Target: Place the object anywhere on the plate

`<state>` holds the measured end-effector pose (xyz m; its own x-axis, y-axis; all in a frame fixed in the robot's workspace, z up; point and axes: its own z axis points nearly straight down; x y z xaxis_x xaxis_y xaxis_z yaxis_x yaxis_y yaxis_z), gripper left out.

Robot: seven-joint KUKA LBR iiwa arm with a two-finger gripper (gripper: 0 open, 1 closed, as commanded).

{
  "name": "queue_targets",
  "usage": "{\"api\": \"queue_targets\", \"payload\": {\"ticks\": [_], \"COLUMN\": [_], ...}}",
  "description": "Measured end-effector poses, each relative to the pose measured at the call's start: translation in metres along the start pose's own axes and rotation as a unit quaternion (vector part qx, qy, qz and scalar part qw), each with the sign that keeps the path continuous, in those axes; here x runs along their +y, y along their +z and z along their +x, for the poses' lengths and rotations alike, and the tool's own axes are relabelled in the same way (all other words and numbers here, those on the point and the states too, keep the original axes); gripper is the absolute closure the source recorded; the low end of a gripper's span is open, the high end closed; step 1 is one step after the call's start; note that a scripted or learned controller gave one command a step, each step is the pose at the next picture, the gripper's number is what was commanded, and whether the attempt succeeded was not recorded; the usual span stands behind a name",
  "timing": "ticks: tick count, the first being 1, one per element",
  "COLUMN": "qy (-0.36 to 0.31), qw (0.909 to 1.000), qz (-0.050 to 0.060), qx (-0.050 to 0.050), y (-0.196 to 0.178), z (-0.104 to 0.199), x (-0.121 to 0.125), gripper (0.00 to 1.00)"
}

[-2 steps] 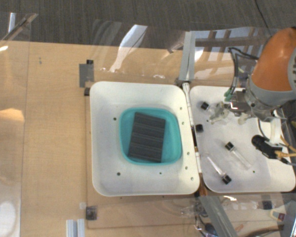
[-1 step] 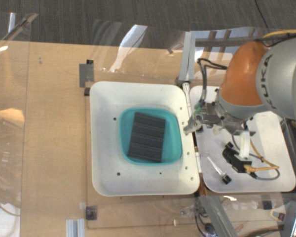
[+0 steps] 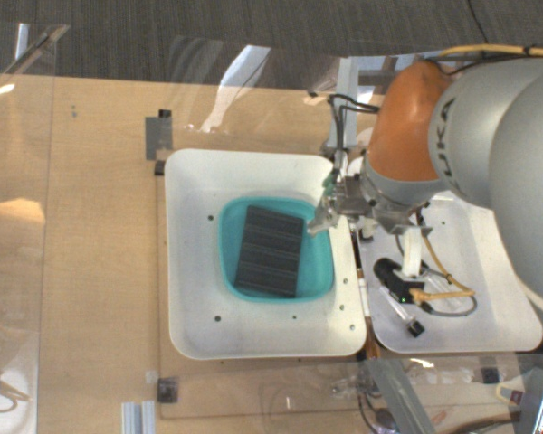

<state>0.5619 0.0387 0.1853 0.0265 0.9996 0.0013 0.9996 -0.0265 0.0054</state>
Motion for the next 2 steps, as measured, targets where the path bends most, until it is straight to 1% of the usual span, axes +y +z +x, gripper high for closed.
{"api": "queue_targets", "payload": {"ticks": [1, 2], "qy": [-0.016, -0.017], "qw": [0.9999, 0.9998], "qz": [-0.001, 0.001], "qx": [-0.001, 0.000], "y": [-0.001, 0.000], "z": [-0.059, 0.019], "x": [0.016, 0.004], "gripper": [0.00, 0.00]}}
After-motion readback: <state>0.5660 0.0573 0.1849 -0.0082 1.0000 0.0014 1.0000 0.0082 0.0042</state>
